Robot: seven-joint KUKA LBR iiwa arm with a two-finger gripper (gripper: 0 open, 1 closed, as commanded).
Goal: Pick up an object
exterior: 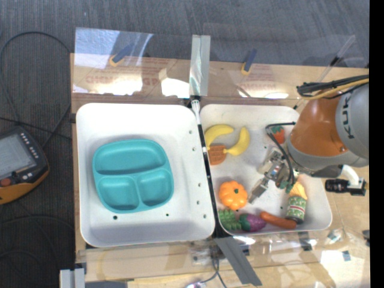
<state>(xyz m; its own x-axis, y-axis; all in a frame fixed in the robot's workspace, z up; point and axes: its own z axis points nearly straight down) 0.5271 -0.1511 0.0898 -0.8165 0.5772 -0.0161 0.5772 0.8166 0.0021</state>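
In the right bin [312, 218], my gripper [264, 182] hangs low near the middle, reaching in from the grey and orange arm [318, 137]. An orange pumpkin [233, 194] lies just left of it. A yellow banana [231, 138] with a small orange piece [216, 155] is at the bin's back left. Along the front edge lie a green vegetable [228, 219], a purple eggplant [254, 222] and a red carrot [278, 220]. A green and yellow bottle-like toy [296, 203] stands just right of the gripper. Nothing shows in the gripper's hold.
The left bin [90, 221] holds a teal divided plate [132, 174]. A small red and green item [277, 132] lies at the right bin's back, partly hidden by the arm. A divider [199, 71] stands behind the bins. Cables and a pendant [18, 161] are on the floor at left.
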